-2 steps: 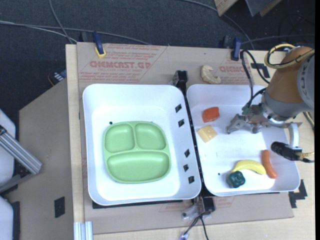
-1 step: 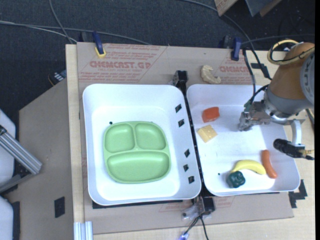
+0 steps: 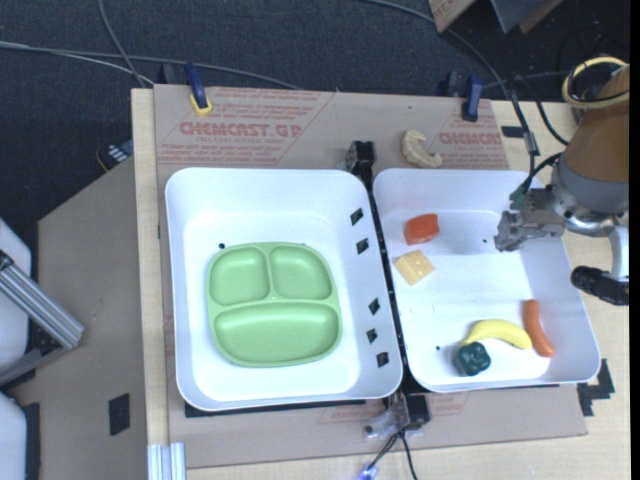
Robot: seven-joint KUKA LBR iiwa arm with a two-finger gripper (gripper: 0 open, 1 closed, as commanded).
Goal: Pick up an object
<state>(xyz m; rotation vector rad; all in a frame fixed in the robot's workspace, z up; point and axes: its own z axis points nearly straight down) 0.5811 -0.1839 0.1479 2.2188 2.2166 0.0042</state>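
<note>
A: Starting at the near edge of the right bin point(image 3: 590, 363), what is lying there for the taking?

B: A green lump point(image 3: 473, 358) is sitting touching the left end of a banana point(image 3: 502, 334), and a sausage point(image 3: 538, 327) is lying just beside the banana's right end, close to the bin's wall. All three are crowding each other.

A: So not the easiest pick?

B: I'd judge not. Fingers coming down there are likely catching two things at once. Farther back, a cheese wedge point(image 3: 414, 266) is lying near the left wall, and behind it an orange-red block point(image 3: 422, 229) is resting well apart from everything but the cheese.

A: That block is looking like the target, then?

B: In my view, yes. It is looking chunky and blunt-cornered, bright against the white floor, with open floor on its right side.

A: And the gripper point(image 3: 508, 234)?

B: It is hanging at the far right of that bin, level with the block and apart from it. Whether its tips are spread or closed, I cannot tell; nothing is showing between them.

A: The advice?

B: Be centring over the block, lowering straight, and closing across its short sides, keeping clear of the cheese.
</note>
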